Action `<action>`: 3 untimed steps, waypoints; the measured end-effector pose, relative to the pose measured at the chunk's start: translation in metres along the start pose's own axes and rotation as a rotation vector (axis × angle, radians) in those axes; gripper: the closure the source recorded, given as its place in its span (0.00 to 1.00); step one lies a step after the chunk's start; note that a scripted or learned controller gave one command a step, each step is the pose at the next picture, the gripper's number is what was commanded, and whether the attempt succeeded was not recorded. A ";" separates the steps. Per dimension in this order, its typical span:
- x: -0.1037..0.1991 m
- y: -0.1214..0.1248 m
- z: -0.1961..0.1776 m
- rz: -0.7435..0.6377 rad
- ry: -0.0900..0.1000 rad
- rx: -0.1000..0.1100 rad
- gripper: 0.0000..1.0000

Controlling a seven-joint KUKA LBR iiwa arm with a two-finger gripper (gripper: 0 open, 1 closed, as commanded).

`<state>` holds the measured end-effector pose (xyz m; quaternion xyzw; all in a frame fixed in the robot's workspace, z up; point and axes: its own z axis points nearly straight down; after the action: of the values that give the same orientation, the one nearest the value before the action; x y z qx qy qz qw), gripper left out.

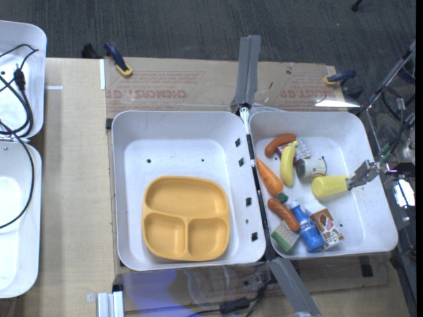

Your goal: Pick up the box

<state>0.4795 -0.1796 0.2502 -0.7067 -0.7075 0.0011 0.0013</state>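
Nearest, the left bin (pixel 125 197) holds a smooth orange plastic tray (pixel 187 218) with three compartments, while the small printed box (pixel 327 228) lies by the right bin's (pixel 370 240) front wall, just beside a blue bottle (pixel 308 228). Farther back lie two carrots (pixel 269 176), a curved banana (pixel 288 164) and a sausage (pixel 280 143). At the right, the pincer (pixel 362 176) touches a yellow cylinder (pixel 330 186); whether it is open or closed cannot be told.

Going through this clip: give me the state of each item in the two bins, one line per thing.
box: lying flat, right bin's near corner, untouched.
blue bottle: on its side beside the box.
banana: lying flat.
yellow cylinder: on its side, at the pincer.
orange tray: upright in left bin, nothing on it.
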 end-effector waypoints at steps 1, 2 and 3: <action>0.032 0.112 0.150 -0.134 0.000 -0.001 0.00; 0.056 0.180 0.157 -0.232 -0.002 -0.004 0.00; 0.056 0.181 0.148 -0.234 -0.004 -0.005 1.00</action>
<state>0.6596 -0.1238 0.1019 -0.6194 -0.7851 0.0005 -0.0020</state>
